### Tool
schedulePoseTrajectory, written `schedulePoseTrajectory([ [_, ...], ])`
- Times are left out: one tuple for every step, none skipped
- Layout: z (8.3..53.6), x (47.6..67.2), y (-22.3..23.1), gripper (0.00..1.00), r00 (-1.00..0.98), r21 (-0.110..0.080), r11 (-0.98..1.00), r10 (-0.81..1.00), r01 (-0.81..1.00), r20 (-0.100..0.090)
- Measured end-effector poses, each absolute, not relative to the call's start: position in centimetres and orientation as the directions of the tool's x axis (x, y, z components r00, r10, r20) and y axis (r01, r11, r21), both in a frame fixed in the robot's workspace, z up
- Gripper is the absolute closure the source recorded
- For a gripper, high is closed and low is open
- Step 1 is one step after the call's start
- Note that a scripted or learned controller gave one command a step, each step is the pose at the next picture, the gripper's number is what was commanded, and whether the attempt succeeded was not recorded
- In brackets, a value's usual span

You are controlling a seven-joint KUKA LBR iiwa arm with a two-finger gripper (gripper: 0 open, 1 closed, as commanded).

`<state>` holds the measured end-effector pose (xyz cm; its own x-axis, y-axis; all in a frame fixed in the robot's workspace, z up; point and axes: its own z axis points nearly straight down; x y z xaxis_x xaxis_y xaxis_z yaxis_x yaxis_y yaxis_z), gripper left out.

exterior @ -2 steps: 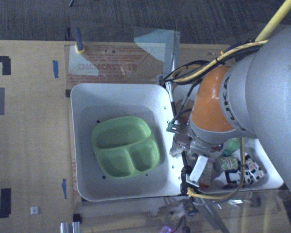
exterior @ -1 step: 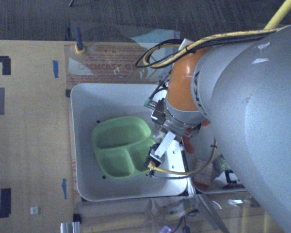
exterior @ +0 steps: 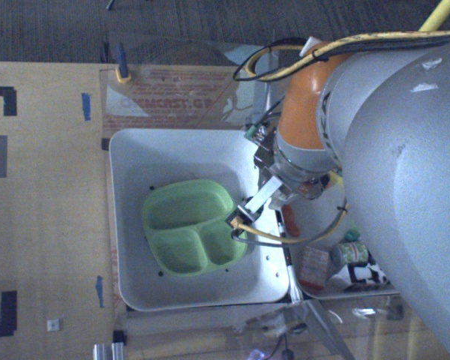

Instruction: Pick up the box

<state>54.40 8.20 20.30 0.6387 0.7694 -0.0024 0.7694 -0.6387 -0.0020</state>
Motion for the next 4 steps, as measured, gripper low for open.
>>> schedulePoseTrajectory([
  [10.3,51.2,12.3,1.00,0.500,0.013,-0.500,0.866,0.866,0.018],
  [10.4,51.1,12.7,0.00,0.496,0.009,-0.496,0.868,0.868,0.020],
  [10.2,49.7,15.5,0.00,0.530,0.039,-0.530,0.848,0.847,0.022],
  [17.5,48.8,17.5,0.00,0.910,-0.001,-0.910,0.415,0.415,-0.001],
])
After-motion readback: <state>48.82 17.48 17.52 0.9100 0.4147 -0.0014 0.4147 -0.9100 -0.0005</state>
